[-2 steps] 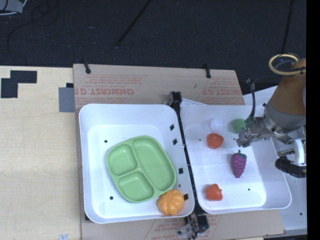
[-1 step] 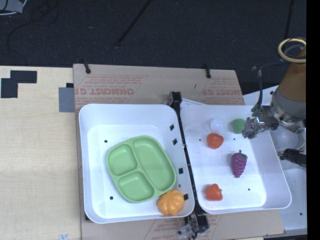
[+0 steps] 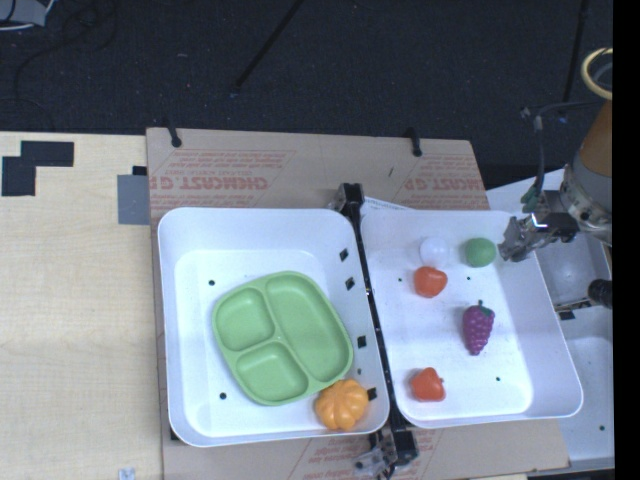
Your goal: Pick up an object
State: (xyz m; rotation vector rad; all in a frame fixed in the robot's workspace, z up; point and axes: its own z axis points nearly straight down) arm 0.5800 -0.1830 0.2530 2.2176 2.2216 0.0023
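The right bin (image 3: 545, 368) holds a green ball (image 3: 480, 252), a small white object (image 3: 434, 248), a red tomato-like piece (image 3: 430, 282), a purple bunch of grapes (image 3: 478, 327) and a red pepper-like piece (image 3: 427, 384). In the left bin (image 3: 190, 268) lie a green divided plate (image 3: 282, 338) and an orange pumpkin-like piece (image 3: 341, 405) at its front right corner. My gripper (image 3: 518, 238) hangs over the right bin's far right rim, just right of the green ball and apart from it. Nothing shows between its tips.
A dark divider (image 3: 365, 308) runs between the two bins. Both bins rest on a cardboard sheet (image 3: 300, 173) on the light wooden bench (image 3: 70, 318). Grey equipment (image 3: 590, 298) stands beyond the right bin's right rim.
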